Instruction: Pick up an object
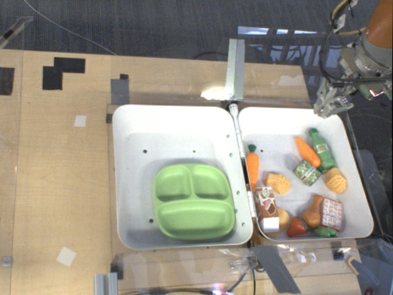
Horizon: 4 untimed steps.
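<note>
While the jaws' state cannot be told, toy food [307, 171] fills the right bin [359, 183]; a green tray [193, 201] sits left.

- Light on my feed is even and fairly bright, overhead and diffuse; no hard shadows across the bench [61, 183].
- One blown-out glare patch on the wood just behind the left bin [132, 165], at its far right corner beside the metal post [236, 66].
- The green tray [193, 201] throws a soft shadow onto the bin floor on its left and near sides.
- Bin walls shade to grey at the rounded corners.
- Floor behind the bench reads dark, its texture still visible.
- Slightly soft overall; the toys in the right bin [353, 165] show no legible print.
- Gripper [331, 103] at that bin's far right corner looks smeared.
</note>
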Each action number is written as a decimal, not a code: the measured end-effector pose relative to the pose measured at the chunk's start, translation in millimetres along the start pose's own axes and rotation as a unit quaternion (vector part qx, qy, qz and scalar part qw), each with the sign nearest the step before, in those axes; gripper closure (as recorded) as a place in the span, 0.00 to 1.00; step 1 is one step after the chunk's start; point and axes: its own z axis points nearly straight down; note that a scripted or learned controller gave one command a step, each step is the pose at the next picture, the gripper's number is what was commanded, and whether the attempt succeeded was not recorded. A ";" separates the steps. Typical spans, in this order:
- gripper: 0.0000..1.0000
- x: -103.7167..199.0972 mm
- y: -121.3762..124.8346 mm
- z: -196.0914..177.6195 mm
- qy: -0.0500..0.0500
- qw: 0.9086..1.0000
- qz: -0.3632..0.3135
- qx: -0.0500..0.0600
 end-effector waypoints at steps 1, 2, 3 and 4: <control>1.00 -3.9 0.9 -15.3 -0.006 1.000 -0.001 0.003; 1.00 -6.5 0.5 -29.7 -0.012 1.000 -0.001 0.006; 1.00 -9.0 0.0 -43.8 -0.018 1.000 -0.001 0.009; 1.00 49.8 -17.0 -13.3 0.001 0.992 -0.130 -0.001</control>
